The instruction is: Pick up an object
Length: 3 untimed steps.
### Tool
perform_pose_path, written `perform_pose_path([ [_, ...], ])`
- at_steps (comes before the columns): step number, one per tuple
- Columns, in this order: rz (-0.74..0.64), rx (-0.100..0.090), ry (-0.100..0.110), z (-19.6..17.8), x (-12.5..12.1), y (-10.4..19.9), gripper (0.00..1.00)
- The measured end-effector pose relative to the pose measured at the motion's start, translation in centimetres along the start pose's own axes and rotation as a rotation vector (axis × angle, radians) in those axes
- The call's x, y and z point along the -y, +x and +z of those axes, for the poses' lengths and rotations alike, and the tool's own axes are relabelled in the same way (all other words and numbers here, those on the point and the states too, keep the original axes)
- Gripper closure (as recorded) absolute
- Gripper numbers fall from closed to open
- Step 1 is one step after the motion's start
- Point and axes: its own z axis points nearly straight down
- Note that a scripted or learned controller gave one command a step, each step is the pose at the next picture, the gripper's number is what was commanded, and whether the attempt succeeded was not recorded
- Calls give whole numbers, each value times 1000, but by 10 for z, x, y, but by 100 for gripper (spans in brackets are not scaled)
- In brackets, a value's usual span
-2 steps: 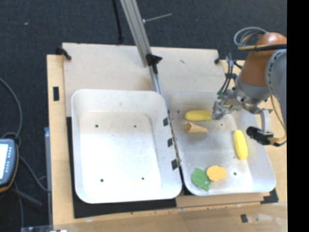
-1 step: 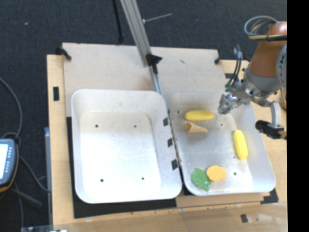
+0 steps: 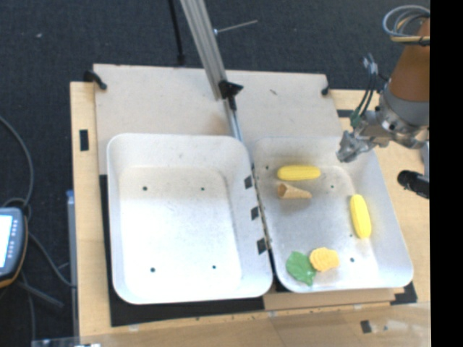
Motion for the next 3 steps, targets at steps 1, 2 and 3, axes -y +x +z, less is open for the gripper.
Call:
perform_pose_path([
  [1, -8, 1, -1, -55, -2, -2, 100],
  [2, -10, -3, 5, -51, -7, 52, 100],
  [3, -10, -3, 7, -36, 0, 101, 100],
])
